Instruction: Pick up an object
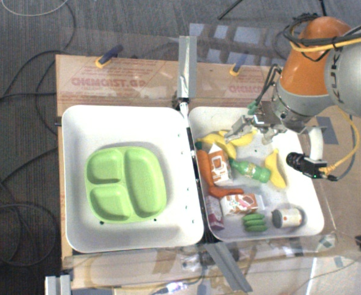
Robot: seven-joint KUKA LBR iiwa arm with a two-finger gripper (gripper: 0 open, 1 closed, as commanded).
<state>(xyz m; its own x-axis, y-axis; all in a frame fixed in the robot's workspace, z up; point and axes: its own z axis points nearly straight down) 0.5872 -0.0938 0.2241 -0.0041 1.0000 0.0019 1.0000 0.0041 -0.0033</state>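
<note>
Overhead view of the bench. The arm (318,60) enters from the right and carries its pincer (252,125) over the far part of the right bin (312,226). The pincer's state cannot be told at this resolution: the metal parts at its tip merge with the clutter beneath. Nothing is visibly raised between them.

Candidate objects, placed relative to the pincer:
- Directly under and just left: a banana (220,142), with a second yellow piece (243,139) right at the tip.
- Toward the viewer and slightly right: a green bottle (252,171) lying on its side, and beyond it another banana (277,169).
- Toward the viewer and left: a small carton (219,168) beside a carrot (205,168).
- Farther toward the viewer: a second carton (239,203), a green pod-like item (255,221) and a can (287,217) on its side.
- Well to the left: the left bin (82,128), holding a green divided tray (127,184).

Progress, as judged: the approach looks complete or nearly so, with the pincer low above the yellow pieces, the likeliest target. No object appears to be clear of the bin floor. Closing on an item, if not already done, and lifting it remain.
</note>
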